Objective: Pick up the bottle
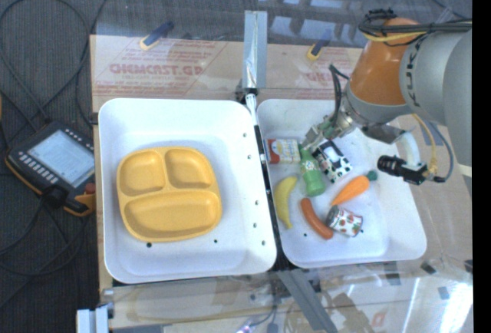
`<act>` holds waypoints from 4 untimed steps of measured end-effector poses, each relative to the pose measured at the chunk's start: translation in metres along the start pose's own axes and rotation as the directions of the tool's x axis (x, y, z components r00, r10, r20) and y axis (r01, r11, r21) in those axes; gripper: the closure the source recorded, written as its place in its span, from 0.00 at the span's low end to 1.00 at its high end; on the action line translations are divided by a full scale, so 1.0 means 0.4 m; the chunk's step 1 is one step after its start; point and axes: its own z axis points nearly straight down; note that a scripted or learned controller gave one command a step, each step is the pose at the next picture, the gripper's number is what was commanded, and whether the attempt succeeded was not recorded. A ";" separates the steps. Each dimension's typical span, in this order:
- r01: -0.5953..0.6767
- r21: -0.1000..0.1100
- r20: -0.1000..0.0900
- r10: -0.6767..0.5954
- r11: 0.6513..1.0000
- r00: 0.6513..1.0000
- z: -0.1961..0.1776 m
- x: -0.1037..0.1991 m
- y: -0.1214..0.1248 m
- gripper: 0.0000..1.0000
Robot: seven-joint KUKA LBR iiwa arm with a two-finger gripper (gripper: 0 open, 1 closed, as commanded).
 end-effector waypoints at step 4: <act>-0.132 0.066 -0.037 0.135 0.989 0.990 -0.191 0.217 0.045 1.00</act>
